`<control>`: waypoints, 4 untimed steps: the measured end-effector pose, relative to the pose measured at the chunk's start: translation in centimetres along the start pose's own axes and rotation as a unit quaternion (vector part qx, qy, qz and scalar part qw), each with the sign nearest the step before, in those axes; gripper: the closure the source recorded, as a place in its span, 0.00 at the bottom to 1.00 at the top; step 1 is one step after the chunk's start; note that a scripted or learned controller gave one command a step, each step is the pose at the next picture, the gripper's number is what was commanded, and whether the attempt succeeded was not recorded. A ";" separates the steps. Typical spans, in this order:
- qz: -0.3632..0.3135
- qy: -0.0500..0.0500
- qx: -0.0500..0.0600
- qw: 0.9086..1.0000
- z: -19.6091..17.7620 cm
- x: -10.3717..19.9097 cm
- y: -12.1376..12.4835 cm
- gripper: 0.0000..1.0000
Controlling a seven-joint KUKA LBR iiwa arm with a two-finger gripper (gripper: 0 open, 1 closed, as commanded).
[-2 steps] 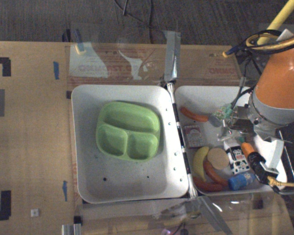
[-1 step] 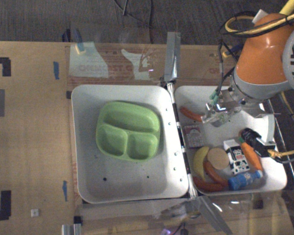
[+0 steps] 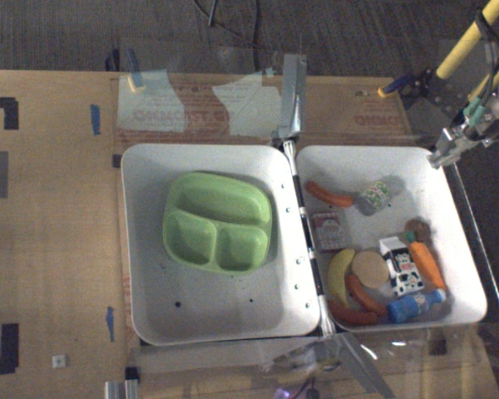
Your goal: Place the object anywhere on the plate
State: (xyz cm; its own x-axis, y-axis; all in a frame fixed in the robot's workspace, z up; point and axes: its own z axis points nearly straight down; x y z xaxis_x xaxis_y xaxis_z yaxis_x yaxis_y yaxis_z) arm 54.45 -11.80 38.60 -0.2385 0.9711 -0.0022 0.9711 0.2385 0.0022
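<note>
A light green divided plate (image 3: 219,222) lies in the left white bin (image 3: 141,248), with nothing on it. The right white bin (image 3: 466,248) holds the toy foods: an orange sausage (image 3: 328,194), a small greenish can (image 3: 374,195), a small printed packet (image 3: 327,229), a banana (image 3: 339,271), a round tan cookie (image 3: 370,268), a white carton (image 3: 402,273), a carrot (image 3: 427,264) and a blue bottle (image 3: 416,306). My gripper (image 3: 446,155) hangs at the right bin's far right corner, above its rim and away from all the objects.
A metal divider (image 3: 293,106) stands behind the seam between the bins. A yellow bar (image 3: 472,33) and cabling sit at the top right by the arm. A brown lump (image 3: 416,229) and red sausages (image 3: 359,302) lie among the toys.
</note>
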 end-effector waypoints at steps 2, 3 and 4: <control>0.025 -0.006 -0.012 1.000 26.3 -3.7 -6.6 1.00; -0.025 0.001 0.000 1.000 19.8 1.9 -6.2 1.00; -0.060 0.001 0.000 0.998 15.4 5.1 -5.4 1.00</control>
State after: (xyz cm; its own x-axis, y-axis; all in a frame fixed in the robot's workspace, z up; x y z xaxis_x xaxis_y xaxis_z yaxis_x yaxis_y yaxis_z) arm 48.03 -8.16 23.14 -0.3527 0.9357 -0.0008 0.9357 0.3527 0.0015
